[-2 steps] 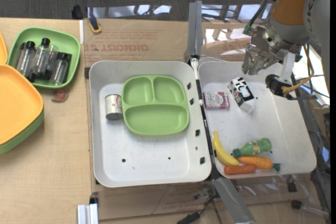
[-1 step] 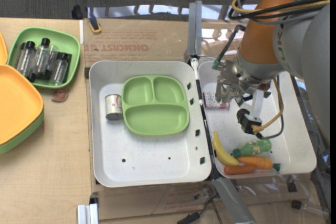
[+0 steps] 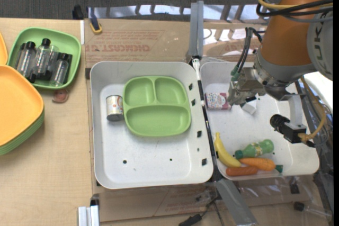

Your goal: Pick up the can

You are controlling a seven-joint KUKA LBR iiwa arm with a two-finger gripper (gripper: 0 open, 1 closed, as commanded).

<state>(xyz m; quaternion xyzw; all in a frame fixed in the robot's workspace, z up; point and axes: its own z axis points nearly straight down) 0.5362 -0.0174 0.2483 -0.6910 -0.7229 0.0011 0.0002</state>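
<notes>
Camera view, looking down at a slant: the can [image 3: 114, 108] lies on its side in the left bin [image 3: 100, 161], at about nine o'clock of that bin's floor, its silver side just beside the left edge of a green divided plate [image 3: 157, 105]. It is a small cylinder with a shiny metal end and a pale label, so it would likely roll if nudged across its length, and the plate beside it leaves little room on that side for a finger. The plate is smooth moulded plastic with three shallow compartments. The claw [image 3: 239, 93] hangs over the right bin [image 3: 302, 164], near that bin's upper middle, well apart from the can; whether it is wide or narrow I cannot tell, since the wrist and cables hide it. Just beside it, toward nine o'clock, a small pink-and-white carton [image 3: 217, 100] lies flat. At six o'clock of the right bin sit toy foods of glossy plastic: a curved banana [image 3: 224, 153], a carrot [image 3: 258, 163] and a green piece [image 3: 256, 148]. On the wooden bench [image 3: 47, 188] at the far left rest a green tray of dark-capped vials [image 3: 44, 61] and stacked orange plates [image 3: 18, 108].
</notes>
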